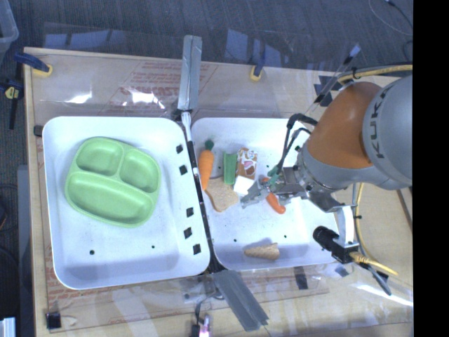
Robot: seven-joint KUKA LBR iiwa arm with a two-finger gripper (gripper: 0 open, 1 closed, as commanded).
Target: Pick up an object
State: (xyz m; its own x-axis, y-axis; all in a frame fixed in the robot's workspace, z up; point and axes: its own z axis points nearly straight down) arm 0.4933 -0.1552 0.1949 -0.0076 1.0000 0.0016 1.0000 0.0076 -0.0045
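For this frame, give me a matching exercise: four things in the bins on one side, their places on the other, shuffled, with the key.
Things:
1. green divided plate
2. carrot
3. bread roll
4. end effector

Places:
A. near the front edge of the right bin
B. in the left bin
C. above the middle of the right bin
D. in the right bin, beside the divider between the bins

Pairs: 1-B, 2-D, 3-A, 4-C

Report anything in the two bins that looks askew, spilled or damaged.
Nothing looks spilled or broken. The green divided plate sits at a slant in the left bin. In the right bin, the carrot and other toy foods lie loosely bunched near the gripper, while a tan piece lies apart.
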